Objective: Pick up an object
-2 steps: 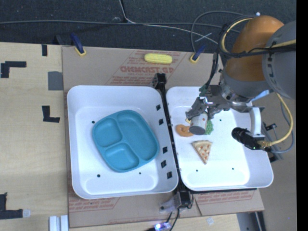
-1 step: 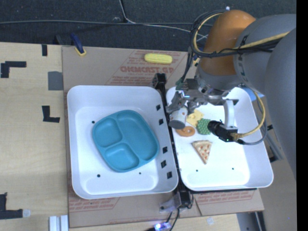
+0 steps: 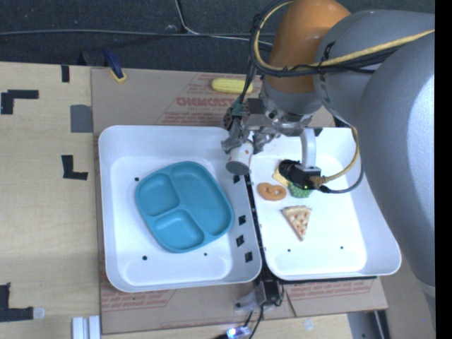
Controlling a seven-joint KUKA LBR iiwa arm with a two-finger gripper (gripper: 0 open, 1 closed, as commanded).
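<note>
End effector (image 3: 239, 162) over bins' divider, pretzel (image 3: 271, 191), pizza slice (image 3: 298, 222) nearby

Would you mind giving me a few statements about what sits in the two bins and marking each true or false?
1. A blue divided tray lies in the left bin. True.
2. The pizza slice toy lies in the left bin. False: it lies in the right bin.
3. A pretzel toy lies in the right bin, near the divider between the bins. True.
4. The blue tray has a single undivided well. False: it has three compartments.
5. A yellow corn toy lies on the cardboard behind the bins. True.
6. The tool hangs over the far right corner of the right bin. False: it is by the divider.
</note>
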